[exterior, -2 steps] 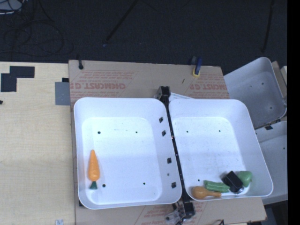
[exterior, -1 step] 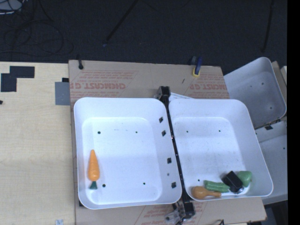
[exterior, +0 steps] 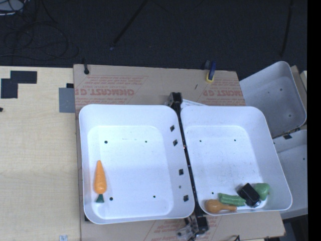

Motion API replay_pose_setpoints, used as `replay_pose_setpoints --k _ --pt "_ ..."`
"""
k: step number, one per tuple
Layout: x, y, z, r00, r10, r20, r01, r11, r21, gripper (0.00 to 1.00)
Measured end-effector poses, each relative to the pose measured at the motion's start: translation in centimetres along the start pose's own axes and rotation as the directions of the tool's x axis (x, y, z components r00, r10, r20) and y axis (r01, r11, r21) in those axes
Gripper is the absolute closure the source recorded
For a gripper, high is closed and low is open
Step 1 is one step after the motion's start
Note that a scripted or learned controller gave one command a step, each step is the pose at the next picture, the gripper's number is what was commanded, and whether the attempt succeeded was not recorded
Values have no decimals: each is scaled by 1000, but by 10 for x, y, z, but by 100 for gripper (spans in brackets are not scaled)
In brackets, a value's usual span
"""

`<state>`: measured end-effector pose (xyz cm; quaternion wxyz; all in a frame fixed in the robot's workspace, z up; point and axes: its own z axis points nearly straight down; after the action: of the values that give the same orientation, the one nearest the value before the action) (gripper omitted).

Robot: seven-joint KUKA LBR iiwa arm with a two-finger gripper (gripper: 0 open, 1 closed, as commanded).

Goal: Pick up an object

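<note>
Your left bin (exterior: pixel 125 115) holds a carrot (exterior: pixel 100 177) near its left wall. Your right bin (exterior: pixel 225 117) holds a pear (exterior: pixel 218 206), a green piece (exterior: pixel 231 199) and a black block (exterior: pixel 249 194), bunched at its near corner.

At the right edge a pale grey plate (exterior: pixel 281 97) with rounded corners and a few small dark dots stands tilted, and a flat grey panel (exterior: pixel 297 177) lies below it. Whether either belongs to the robot's body cannot be told.

Pale wooden bench (exterior: pixel 35 159) under cardboard sheet (exterior: pixel 150 87), dark cabled floor (exterior: pixel 150 24) behind.
</note>
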<state>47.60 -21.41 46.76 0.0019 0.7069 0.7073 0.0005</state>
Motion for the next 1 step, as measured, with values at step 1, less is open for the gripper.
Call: replay_pose_setpoints --k 1 --pt "2 -1 120 1000 1 -6 -1 1000 16 100"
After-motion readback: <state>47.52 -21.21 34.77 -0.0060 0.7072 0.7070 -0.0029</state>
